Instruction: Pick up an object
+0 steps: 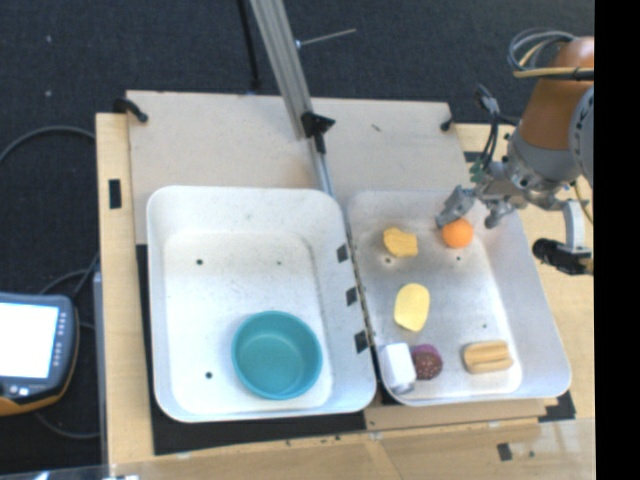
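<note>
My gripper (476, 209) hangs over the far right part of the right bin (530, 298), its two fingers spread open. A small orange ball (457, 234) lies on the bin floor just below the left finger (453, 207), beside it rather than between the two fingers. The same bin also holds a small yellow chunk (400, 242), a pale yellow oval piece (412, 307), a white block (398, 365), a dark red ball (428, 362) and a tan block (487, 357).
A teal bowl (278, 355) sits in the near part of the left bin (200, 238). A slanted metal pole (290, 63) rises from the back between the bins. A handheld screen unit (35, 348) lies off the bench at the left.
</note>
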Controlling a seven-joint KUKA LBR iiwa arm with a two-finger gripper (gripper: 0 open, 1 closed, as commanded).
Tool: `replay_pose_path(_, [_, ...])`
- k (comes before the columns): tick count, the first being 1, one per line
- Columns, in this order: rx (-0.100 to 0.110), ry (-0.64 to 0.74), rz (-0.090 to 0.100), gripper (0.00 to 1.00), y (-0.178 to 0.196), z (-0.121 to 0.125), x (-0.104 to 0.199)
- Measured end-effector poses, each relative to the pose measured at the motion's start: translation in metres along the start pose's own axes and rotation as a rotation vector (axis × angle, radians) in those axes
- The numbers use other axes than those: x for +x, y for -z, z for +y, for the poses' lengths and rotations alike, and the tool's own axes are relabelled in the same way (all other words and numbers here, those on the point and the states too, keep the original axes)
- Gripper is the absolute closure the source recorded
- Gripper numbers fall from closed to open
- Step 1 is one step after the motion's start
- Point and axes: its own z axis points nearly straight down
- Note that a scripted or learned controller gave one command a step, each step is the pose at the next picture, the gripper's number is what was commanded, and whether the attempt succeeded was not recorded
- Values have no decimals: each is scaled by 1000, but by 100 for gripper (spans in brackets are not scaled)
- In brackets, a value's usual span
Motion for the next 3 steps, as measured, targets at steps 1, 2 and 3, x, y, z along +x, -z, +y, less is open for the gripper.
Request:
replay_pose_path(1, [0,-2,0,0,-62,2,-5])
replay_pose_path(2, [-4,-1,-2,0,-69,2,-6])
replay_pose_path(3, [-8,2,-5,100,-56,3,-7])
